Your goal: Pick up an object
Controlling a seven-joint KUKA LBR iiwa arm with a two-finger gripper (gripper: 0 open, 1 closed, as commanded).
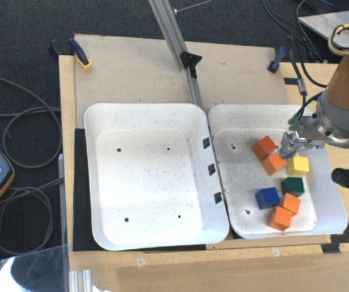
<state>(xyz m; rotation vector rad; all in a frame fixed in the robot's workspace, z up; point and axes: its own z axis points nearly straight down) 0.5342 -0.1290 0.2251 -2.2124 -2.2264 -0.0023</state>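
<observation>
The gripper (291,143) hangs low over the right bin (235,218), reaching in from the right edge, its tip just above a cluster of blocks. Directly under and beside the tip sit two orange blocks: one (264,146) just to its left, a smaller one (274,162) just below it, the two touching or nearly so. A yellow block (298,165) lies just beside the tip on its lower right. Whether the fingers are spread or closed, and whether anything sits between them, cannot be told at this slant; the tip seems to rest against the blocks rather than around one.

Further down from the tool come a green block (293,185), a blue block (267,198) to its lower left, and two more orange blocks (290,203) (279,218) near the bin's near rim. All the blocks crowd the right half of this bin, leaving open floor to the tool's left, toward the wall shared with the left bin (95,163). That left bin, well apart from the tool, offers wide room. A metal pole (171,26) slants across the bench (131,66) beyond the bins.
</observation>
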